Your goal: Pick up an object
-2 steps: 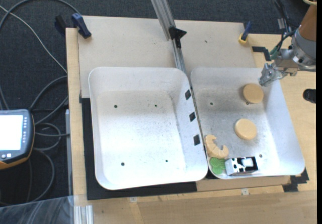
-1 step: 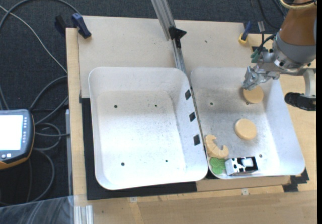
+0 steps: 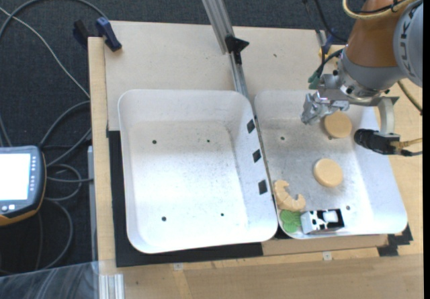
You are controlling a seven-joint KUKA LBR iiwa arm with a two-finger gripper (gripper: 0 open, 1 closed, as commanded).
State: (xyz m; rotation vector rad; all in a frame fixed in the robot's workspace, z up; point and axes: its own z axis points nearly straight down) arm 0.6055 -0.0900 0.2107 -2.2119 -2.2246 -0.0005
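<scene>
You see the metal two-finger gripper [image 3: 314,111] low over the right white bin [image 3: 376,205], just beside a round tan wooden disc [image 3: 338,125]. You cannot tell how far it is open. A second tan disc [image 3: 328,173] lies nearer the bin's front.

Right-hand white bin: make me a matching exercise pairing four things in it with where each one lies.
Things:
1. round tan wooden disc
2. round tan disc under the gripper
3. flat green piece
4. small black-and-white box

Places:
A. near front edge, just right of the green piece
B. middle of the bin
C. front left corner
D. far part of the bin, beside the arm's wrist

Pairs: 1-B, 2-D, 3-C, 4-A
</scene>
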